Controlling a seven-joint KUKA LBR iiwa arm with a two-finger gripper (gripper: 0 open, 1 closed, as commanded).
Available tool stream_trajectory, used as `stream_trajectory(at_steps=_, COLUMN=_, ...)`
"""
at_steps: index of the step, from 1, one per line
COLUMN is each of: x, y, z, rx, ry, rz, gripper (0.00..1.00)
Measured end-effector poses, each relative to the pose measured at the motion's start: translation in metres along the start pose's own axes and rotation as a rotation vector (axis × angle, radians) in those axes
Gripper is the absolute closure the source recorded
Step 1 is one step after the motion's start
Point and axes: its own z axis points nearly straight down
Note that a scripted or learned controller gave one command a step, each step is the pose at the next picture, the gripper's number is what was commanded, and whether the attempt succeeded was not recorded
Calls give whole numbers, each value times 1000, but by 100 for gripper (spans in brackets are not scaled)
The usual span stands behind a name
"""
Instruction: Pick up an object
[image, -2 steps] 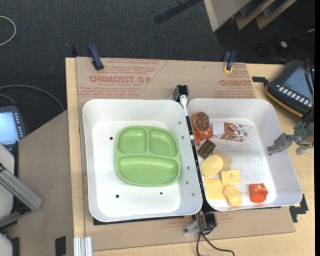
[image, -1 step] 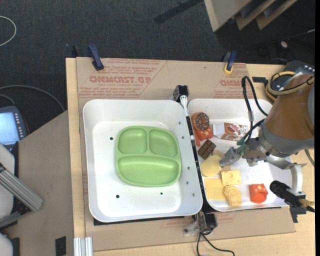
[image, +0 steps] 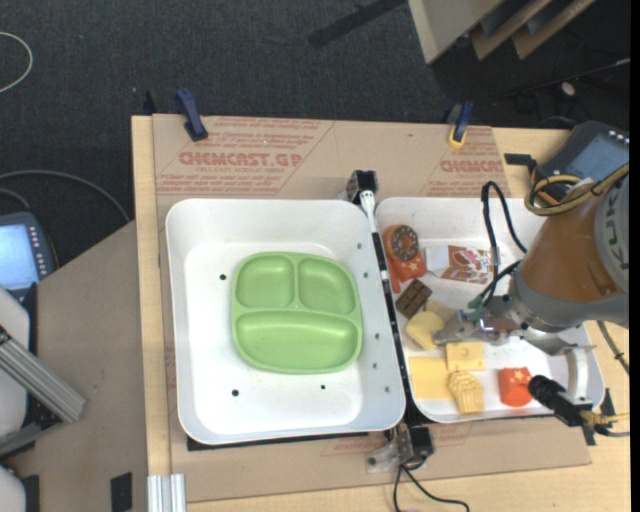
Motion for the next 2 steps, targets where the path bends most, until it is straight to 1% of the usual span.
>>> stream_trajectory(at_steps=1, x=-34, y=64, z=-5, rx=-9, ry=-5, rz=-7, gripper=0)
stream_trajectory(at_steps=2, x=30, y=136, z=-5, rx=-4, ry=-7, rz=-13, gripper=0)
